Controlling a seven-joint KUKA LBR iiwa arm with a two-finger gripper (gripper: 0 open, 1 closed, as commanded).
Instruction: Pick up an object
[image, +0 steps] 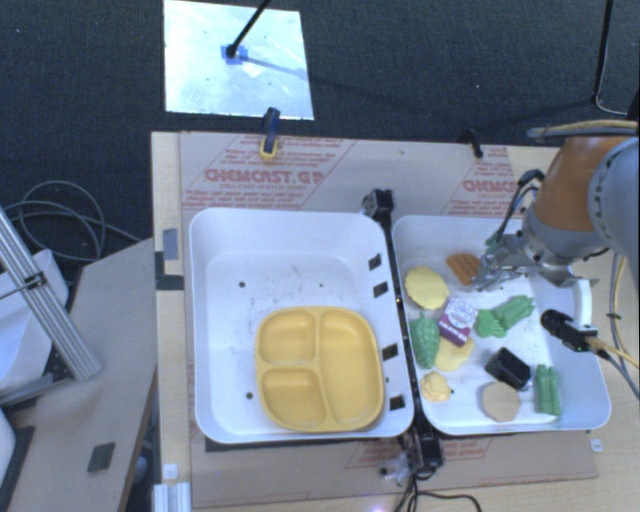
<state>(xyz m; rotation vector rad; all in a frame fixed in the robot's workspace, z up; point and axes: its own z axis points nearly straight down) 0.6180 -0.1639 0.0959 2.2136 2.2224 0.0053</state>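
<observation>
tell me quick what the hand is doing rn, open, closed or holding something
Hand: low in the right bin, next to the orange piece; cannot be told whether it is open or closed, and nothing is visibly held.

end effector (492, 272) low in right bin (580, 400) | beside orange piece (464, 266)

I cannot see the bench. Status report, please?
Gripper low in right bin, beside orange piece. Nothing visibly held. Toys crowd around it.
</observation>
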